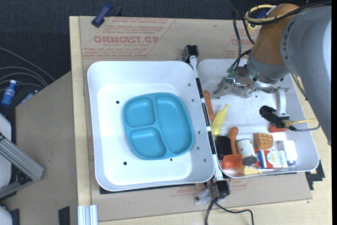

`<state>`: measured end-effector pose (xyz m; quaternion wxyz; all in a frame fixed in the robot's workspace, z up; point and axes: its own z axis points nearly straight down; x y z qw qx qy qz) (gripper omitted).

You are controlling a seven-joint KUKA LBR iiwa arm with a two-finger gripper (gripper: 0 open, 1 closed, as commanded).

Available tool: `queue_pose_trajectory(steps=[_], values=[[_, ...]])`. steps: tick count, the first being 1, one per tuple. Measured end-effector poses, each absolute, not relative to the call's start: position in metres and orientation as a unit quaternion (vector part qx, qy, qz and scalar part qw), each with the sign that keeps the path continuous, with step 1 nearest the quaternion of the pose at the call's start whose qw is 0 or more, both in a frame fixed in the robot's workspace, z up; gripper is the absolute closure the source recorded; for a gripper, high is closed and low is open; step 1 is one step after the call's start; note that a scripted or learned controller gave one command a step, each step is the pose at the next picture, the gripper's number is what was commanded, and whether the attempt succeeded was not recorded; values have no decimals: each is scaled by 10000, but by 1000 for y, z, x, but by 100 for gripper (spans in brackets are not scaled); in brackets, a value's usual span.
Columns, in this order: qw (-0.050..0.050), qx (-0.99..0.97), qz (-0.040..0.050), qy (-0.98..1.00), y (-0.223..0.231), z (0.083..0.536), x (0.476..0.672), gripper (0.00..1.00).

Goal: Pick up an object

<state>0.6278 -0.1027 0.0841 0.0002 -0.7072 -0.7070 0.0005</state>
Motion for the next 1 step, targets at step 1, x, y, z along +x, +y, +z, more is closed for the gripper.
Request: queue_pose_trajectory(steps=[1], values=[[-8,-7067,1,-7075,-102,95,629,100]])
